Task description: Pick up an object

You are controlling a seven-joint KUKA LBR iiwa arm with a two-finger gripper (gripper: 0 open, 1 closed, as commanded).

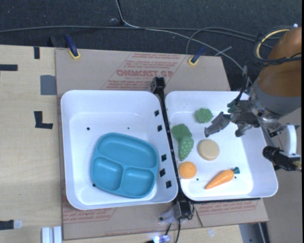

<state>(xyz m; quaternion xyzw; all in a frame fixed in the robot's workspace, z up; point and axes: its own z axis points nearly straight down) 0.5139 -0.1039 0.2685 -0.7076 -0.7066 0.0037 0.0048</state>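
A bare wooden bench top (20,151) with black tape marks is seen at the far left. Next to it a cardboard sheet (142,70) is laid under two white bins and is pinned at its top edge by two clamps, one (71,47) at the left and one (196,57) further right.

In the left bin (76,105) a blue tray (124,165) with three compartments is placed, tilted slightly and set toward the bin's lower middle.

The right bin (258,184) is joined to the left one along a black divider. Just inside its left wall a green broccoli (182,138) is found, with an orange ball (187,170) just below it. A smaller green piece (203,115) is set higher up, near the bin's top. A pale round cookie (209,149) is seen near the middle, and a carrot (221,178) is laid slantwise below it, its green tip pointing right.

The gripper (228,125) is held over the right bin's upper right part, above and to the right of the cookie, with its two fingers spread apart and nothing between them. One dark finger (216,125) is pointed toward the cookie without touching it. The grey arm (278,90) with its orange band is seen at the right edge.
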